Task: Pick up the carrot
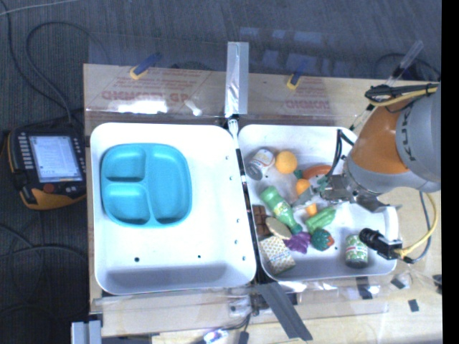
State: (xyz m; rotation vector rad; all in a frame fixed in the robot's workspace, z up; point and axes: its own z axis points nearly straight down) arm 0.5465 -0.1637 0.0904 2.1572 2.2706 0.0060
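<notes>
two shallow white bins sit side by side on a wooden bench, seen from above at a slant. the right bin (391, 224) is the landmark here, and it holds a jumble of toy food.

the carrot (315, 171) lies in the upper middle of the right bin. only part of it shows: a short, smooth, reddish-orange shape lying roughly level, its right end running under the robot's wrist. its tip and any leafy top cannot be made out.

the gripper (324, 189) reaches into the right bin from the bin's right side, low among the items and just below the carrot. whether its fingers are wide, narrow or closed on anything cannot be told, because the dark metal parts blur into the clutter. the grey arm with its orange band (376, 153) covers the bin's upper right corner.

within the right bin, an orange ball (287, 162) sits just left of the carrot, and a silver tin (260, 162) lies at the bin's upper left. a green bottle (277, 204) lies tilted at centre left. a green pepper-like piece (320, 217) and a red and green strawberry-like piece (322, 239) lie below the gripper. a small green jar (356, 251) stands near the bin's lower right.

the left bin (215, 213), touching the right bin's left wall, holds a blue divided plate (145, 183).
</notes>
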